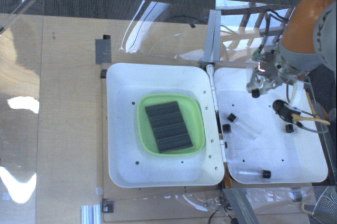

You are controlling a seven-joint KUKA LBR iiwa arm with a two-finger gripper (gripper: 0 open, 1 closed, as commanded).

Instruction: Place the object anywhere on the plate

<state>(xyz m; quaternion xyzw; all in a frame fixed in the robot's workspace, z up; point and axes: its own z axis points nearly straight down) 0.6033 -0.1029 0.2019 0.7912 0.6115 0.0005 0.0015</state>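
At the near edge of the right bin (pixel 316 165), a slim clear vial with a black cap (pixel 254 173) lies on its side, close to the front wall. Farther in, beside the wall that the two bins share, a second small clear vial (pixel 231 118) lies with a loose black cap (pixel 226 127) just beside it. To their left, in the middle of the left bin (pixel 158 179), sits the green plate (pixel 143 130). The dark grey ribbed block (pixel 168 126) lies flat on the plate at a slight slant, well inside its rim. Farther back, the tool (pixel 256 88) hangs over the far part of the right bin, well apart from the block and the plate. From this angle I cannot tell whether it is apart or together, and nothing shows in its grasp. Above it the orange band (pixel 308 12) of the arm reaches in from the right. Both bins rest on the pale wooden counter (pixel 63 112).
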